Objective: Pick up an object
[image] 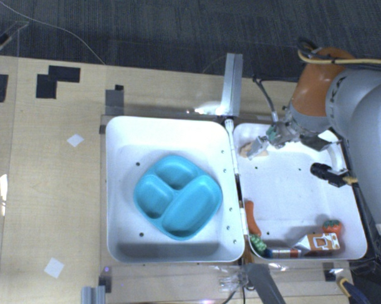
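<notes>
My gripper (266,141) is low over the back left corner of the right bin (302,183), reaching in from the right. A small tan object (247,148) lies just left of it, against the bin's left wall, and I cannot tell whether the two touch. Along the front of the right bin lie an orange carrot-like piece (251,218), a green item (259,245), a dark pen-like stick (282,251), a small printed carton (321,242) and a red-orange toy with a green top (332,226).
The left bin (124,177) holds a blue divided plate (178,196) at its middle. A metal post (232,87) stands behind the wall between the bins. The arm's grey body (363,117) overhangs the right bin's back right.
</notes>
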Available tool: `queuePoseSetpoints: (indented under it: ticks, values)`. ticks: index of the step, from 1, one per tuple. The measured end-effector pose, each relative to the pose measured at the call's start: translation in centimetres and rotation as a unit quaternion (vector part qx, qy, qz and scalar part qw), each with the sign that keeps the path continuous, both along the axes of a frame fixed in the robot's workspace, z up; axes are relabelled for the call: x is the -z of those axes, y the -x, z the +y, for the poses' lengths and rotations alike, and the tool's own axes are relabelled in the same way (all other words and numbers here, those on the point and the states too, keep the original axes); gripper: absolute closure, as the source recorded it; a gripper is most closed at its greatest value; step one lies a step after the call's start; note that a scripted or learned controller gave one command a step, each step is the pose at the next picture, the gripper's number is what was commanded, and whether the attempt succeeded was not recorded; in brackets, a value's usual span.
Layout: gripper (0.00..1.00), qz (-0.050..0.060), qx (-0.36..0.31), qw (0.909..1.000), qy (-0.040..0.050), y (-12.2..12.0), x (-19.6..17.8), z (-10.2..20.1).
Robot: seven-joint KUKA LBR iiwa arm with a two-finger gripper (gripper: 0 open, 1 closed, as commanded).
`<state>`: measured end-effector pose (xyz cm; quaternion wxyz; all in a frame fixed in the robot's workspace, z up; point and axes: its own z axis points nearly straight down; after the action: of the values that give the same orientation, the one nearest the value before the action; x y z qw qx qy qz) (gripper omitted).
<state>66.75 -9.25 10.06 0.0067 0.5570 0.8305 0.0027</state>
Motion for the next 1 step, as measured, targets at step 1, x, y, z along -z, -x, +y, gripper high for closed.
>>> queuePoseSetpoints:
  ticks: [1]
  values:
    - [1.0,-0.003,-0.003,1.0,0.001,-0.21,-1.28,0.06]
